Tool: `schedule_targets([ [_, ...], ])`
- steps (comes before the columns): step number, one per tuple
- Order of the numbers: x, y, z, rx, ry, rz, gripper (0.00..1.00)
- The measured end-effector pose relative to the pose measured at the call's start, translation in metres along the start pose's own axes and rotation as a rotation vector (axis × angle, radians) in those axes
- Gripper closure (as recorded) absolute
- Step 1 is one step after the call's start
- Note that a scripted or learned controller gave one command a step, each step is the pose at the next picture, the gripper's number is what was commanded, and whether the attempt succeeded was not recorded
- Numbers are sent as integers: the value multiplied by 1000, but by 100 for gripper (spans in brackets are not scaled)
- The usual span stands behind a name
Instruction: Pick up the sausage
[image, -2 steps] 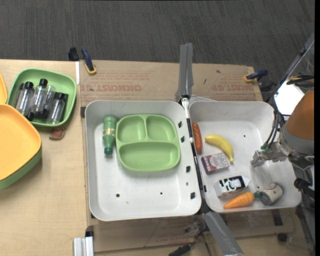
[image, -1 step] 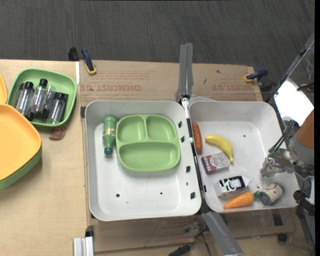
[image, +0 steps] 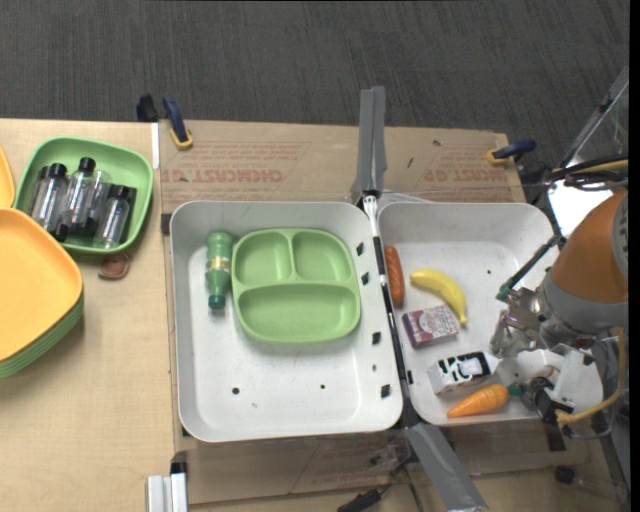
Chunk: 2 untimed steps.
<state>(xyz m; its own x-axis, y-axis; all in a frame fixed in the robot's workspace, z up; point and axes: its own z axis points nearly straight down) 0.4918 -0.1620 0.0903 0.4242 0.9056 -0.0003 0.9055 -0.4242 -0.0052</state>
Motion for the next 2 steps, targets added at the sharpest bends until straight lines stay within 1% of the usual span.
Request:
schedule_targets([
  [1, -45, 4, 0, -1, 0, -191, 100],
  [2, -52, 8, -6, -3, -1, -407, 100],
])
